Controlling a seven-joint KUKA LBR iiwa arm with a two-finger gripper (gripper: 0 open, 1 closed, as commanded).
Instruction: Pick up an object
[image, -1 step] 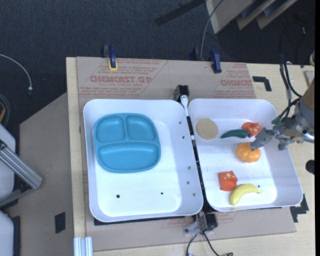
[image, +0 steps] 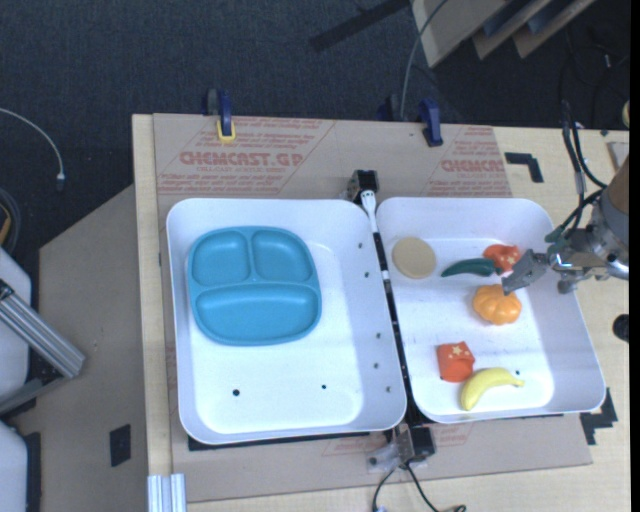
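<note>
Left bin (image: 200, 380) has a blue divided plate (image: 255, 284). Right bin (image: 570, 340): tan round disc (image: 414, 258) at upper left, dark green pepper (image: 468, 268) beside it, red-orange piece (image: 502, 255), orange fruit (image: 497, 305) in the middle, red block (image: 455, 361) and banana (image: 487, 386) near the front. Gripper (image: 530, 270) sits over the right side, tips just beside the orange fruit and red-orange piece; jaws spread, nothing between them.

Red print runs across the brown protective sheet (image: 300, 150) covering the counter (image: 160, 300). Behind the left bin (image: 190, 330) it reads "CHEMCAST GP". Behind the right bin (image: 570, 350) the same brand repeats, cut off after "CHEMCAS".
</note>
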